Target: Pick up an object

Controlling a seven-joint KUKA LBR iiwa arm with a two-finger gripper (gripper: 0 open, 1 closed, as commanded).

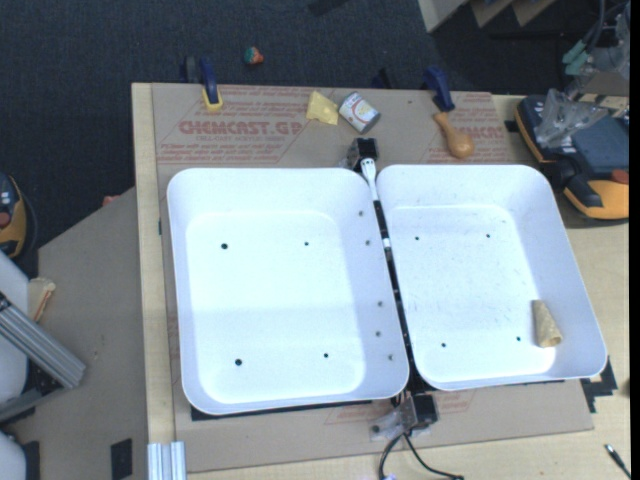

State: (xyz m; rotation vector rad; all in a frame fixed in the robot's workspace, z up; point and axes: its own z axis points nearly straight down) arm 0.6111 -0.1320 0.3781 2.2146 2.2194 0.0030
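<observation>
The task's thing is a short tan cylinder (545, 323), something like a cork or a stub of wood. It lies on its side in the right bin (470, 183), close against that bin's right wall and toward the near right corner. Its long axis runs roughly up and down the camera view, with the far end tipped a little to the left. It lies alone, well apart from everything else

The left bin (190, 193) sits just beside the right one, their inner rims touching along a dark seam. A small black fitting (366, 153) sits at the far end of that seam and a tangle of cables (410, 423) at the near end. Both bins rest on a brown board surface (160, 268) printed with red lettering. Two blue clamps (209, 80) (436, 86) grip its far edge. Near that edge lie a yellow scrap (322, 108), a small white box (359, 112) and a wooden-handled tool (454, 136)

Around the surface the floor is dark carpet (90, 28), with a small coloured object (254, 56) on it beyond the far edge. An aluminium rail (40, 346) shows at the left, and a cluster of blue, orange and grey equipment (590, 158) at the upper right

Whether the hand is released or clenched cannot be told
</observation>
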